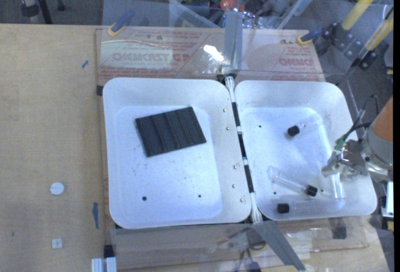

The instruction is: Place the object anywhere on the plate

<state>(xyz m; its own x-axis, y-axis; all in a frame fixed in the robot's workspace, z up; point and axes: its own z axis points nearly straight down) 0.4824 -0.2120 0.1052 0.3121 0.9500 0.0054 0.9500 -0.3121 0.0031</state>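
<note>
A metal two-finger gripper (337,164) hovers at the right white bin's (350,102) edge; its state is unclear. Clear plastic tubes with black caps (290,182) lie below. The dark ridged rectangular plate (170,131) sits far left; slippery tubes may roll.

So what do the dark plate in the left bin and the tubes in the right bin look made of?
Dark plate: seemingly rubber or matte plastic, dull charcoal with ribbed grooves, no shine. Tubes: clear plastic or glass, see-through with faint glints, black caps; which one is unclear.

Matt dark ribbed plate (170,130), glossy white plastic bins (119,158), clear glassy tubes (290,182), pale wooden bench (44,108)
</note>
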